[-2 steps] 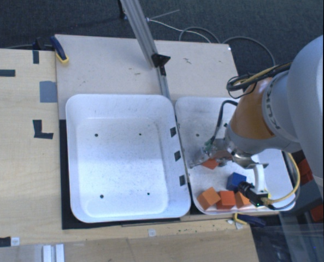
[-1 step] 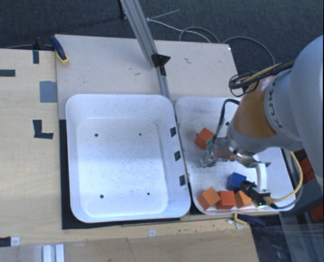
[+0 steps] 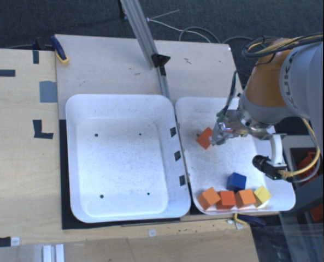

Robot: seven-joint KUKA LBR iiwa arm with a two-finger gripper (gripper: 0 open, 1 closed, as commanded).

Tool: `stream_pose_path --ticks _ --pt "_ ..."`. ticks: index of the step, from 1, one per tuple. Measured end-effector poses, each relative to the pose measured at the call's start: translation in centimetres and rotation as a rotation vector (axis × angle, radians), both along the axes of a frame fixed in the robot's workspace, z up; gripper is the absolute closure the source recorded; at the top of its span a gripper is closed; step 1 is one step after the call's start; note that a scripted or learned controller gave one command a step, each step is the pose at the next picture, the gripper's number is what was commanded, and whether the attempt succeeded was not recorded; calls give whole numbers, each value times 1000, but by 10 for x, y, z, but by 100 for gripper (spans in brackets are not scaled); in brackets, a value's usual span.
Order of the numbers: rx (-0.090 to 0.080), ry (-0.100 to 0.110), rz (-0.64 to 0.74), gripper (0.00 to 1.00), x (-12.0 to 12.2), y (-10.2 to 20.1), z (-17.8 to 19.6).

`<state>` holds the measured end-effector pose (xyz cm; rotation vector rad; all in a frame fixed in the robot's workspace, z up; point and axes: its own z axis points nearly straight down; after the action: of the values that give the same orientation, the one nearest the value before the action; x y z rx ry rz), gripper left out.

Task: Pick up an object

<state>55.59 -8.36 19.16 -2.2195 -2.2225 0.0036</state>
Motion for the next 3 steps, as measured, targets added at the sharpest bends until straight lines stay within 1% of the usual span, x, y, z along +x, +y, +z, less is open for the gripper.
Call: stream_pose_path --ticks 1,2,3 --pt "0 0 1 0 0 0 0" --pt "-1 1 2 100 0 1 10" --pt "-1 2 2 0 0 1 9"
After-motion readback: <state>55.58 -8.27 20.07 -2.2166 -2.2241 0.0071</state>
